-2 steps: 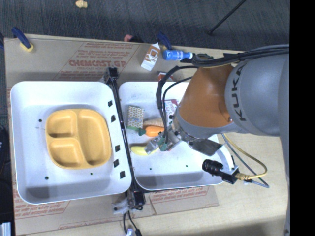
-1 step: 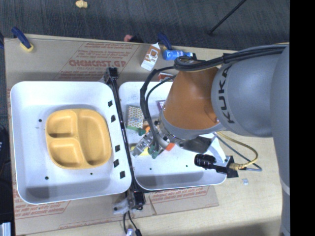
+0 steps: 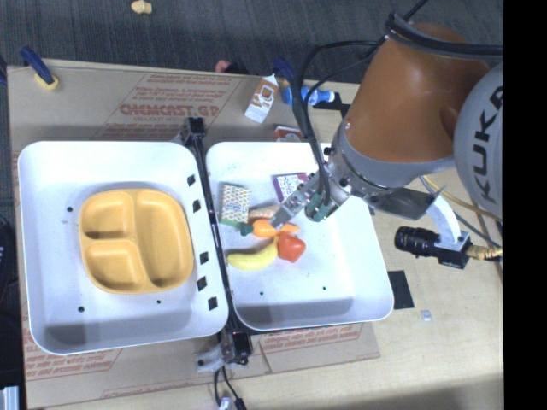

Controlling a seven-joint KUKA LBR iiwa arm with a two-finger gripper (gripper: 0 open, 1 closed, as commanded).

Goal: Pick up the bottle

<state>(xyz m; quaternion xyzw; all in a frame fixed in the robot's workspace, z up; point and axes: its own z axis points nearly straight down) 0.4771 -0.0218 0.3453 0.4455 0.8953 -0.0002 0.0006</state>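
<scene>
- Arm (image 3: 410, 101): its bulk hangs over the right bin's far right corner and hides part of the floor there. If the bottle lies under it, a program aiming from this view works blind.
- Right bin (image 3: 359, 289): the goods are bunched at its left-middle and the wall is close. A slanted descent could scrape the divider between it and the left bin (image 3: 34, 229).
- Yellow plate (image 3: 137, 237): sits in the left bin, well apart from the work. Low risk.
- End effector (image 3: 297, 205): low over the cluster, tip at its right edge. Released or clenched, cannot tell from here. Nothing visibly held.
- Banana (image 3: 252, 259): just below the tip, touching the red fruit (image 3: 291, 247). Either could be taken or pushed by mistake.
- Checkered packet (image 3: 235, 202) and purple packet (image 3: 289, 183): flat, flanking the tip. An edge could get pinched along with the target.
- Bottle (image 3: 264, 212): my best guess is the small pale-brown piece just left of the tip, against an orange carrot-like piece (image 3: 275, 226). Identity uncertain. Small, likely round and lying down, so it may roll or squirt out on closing.
</scene>
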